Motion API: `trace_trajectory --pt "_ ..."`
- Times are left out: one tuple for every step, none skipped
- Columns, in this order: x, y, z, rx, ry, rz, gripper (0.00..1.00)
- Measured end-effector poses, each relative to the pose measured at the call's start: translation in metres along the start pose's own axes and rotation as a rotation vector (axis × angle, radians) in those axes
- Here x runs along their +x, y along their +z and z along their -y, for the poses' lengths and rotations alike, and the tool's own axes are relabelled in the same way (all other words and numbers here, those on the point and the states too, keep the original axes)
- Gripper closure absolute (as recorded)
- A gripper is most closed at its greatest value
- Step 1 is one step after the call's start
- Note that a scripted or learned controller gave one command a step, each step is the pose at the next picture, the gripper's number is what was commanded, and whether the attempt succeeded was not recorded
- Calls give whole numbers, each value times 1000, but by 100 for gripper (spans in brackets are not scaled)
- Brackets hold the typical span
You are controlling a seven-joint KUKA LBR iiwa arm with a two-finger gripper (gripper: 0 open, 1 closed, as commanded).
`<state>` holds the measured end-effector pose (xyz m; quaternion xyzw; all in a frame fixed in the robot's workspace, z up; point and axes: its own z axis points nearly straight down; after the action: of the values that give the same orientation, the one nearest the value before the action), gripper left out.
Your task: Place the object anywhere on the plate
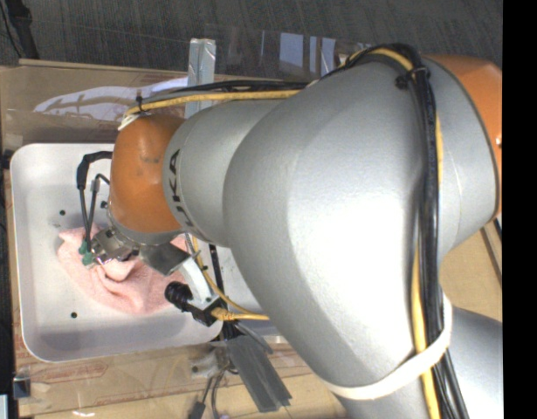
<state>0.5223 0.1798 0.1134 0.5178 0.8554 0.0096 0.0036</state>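
A pale pink plate (120,291) lies on the floor of the left white bin (37,234), toward its near side. The arm's orange wrist band (146,177) hangs directly over the plate, and my gripper (106,256) reaches down from it onto the plate's left part. A small pinkish object (118,271) shows just below the gripper, on the plate; I cannot make out whether it is between the fingers. The arm's large grey body hides the rest of the plate.
The arm's grey links (338,216) cover the whole right bin and the middle of the view. Black and yellow cables (203,308) hang near the left bin's near right corner. A cardboard sheet (67,94) lies behind the bin.
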Motion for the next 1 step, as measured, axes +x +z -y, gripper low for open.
trace_trajectory --pt "-58 -43 -37 23 -161 2 100"
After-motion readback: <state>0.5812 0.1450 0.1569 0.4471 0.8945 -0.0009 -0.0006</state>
